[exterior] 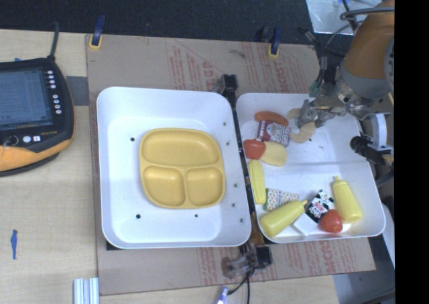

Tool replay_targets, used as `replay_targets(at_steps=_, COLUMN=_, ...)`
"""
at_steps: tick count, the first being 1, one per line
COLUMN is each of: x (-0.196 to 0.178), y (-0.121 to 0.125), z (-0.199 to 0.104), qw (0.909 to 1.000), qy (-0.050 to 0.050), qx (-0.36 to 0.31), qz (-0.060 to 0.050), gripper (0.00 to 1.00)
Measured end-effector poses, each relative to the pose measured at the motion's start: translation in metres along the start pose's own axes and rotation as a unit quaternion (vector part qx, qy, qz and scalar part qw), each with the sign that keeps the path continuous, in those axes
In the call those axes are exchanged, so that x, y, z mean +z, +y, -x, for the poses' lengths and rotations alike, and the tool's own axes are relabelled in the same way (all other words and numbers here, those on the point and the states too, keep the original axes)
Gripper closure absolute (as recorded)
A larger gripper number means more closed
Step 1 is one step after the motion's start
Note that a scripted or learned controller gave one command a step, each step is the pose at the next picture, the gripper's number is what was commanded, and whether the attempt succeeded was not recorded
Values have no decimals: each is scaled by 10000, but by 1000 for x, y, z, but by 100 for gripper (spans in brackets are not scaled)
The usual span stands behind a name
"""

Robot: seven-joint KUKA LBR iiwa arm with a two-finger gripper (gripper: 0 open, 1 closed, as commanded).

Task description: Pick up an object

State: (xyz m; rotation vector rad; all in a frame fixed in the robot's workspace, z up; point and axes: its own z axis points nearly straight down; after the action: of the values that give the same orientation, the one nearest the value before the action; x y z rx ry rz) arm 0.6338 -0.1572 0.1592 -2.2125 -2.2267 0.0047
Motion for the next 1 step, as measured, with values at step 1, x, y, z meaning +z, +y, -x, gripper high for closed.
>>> replay_targets(at_steps=1, x=-65, y=-70, z=-2, qw=10000, qy=2, qx=18, qz=1, gripper=100)
